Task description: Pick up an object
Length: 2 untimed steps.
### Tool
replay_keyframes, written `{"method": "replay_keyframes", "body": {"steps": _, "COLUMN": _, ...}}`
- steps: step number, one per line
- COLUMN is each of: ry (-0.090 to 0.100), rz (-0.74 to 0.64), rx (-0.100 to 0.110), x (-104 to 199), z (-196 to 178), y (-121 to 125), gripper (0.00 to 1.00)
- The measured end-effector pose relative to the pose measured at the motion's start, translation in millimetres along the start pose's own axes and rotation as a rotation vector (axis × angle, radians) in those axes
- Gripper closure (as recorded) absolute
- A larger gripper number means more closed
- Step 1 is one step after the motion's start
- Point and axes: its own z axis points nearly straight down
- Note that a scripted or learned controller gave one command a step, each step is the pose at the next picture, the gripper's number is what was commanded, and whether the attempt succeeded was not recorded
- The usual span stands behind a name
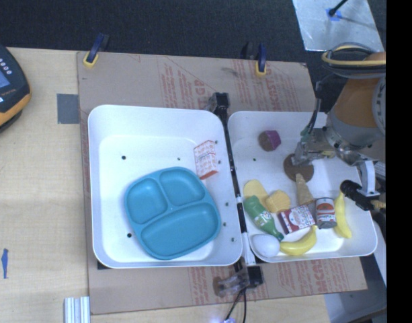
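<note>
Two shallow white plastic bins side by side; left bin (108,123), right bin (249,123). Grey arm with orange band (357,99) comes in over the right bin's far right corner.

Claw (303,155) hangs low over the upper middle of the right bin. Whether it is spread or pressed together: cannot tell from this angle; nothing visibly pinched.

Largest item: blue three-compartment plastic tray (172,210), in the left bin, well to the claw's left and nearer the camera. Small red-and-white carton (206,159) lies left of the claw, across the divider, at the left bin's right wall.

Right bin, relative to the claw:
- brown round disc (298,167), directly under it, touching or nearly so
- tan cone (304,189), just below the disc, long axis running toward the camera
- purple round toy (269,140), just left and slightly beyond
- green bottle (261,215), yellow bananas (300,244) and (341,215), small red-labelled can (325,212), white egg-like piece (265,245), all clustered nearer the camera

Judgement: likeliest target is the disc or cone; both lie straight down from the claw, so the move is a short descent. Cone's axis suggests gripping across its width.
</note>
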Motion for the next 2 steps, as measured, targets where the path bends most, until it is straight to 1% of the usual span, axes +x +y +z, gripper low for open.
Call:
{"method": "replay_keyframes", "body": {"steps": 1, "ry": 0.0, "rz": 0.0, "rx": 0.001, "x": 0, "z": 1, "y": 0, "gripper": 0.0}}
{"method": "replay_keyframes", "body": {"steps": 2, "ry": -0.002, "rz": -0.002, "rx": -0.002, "x": -1, "z": -10, "y": 0, "gripper": 1.0}}
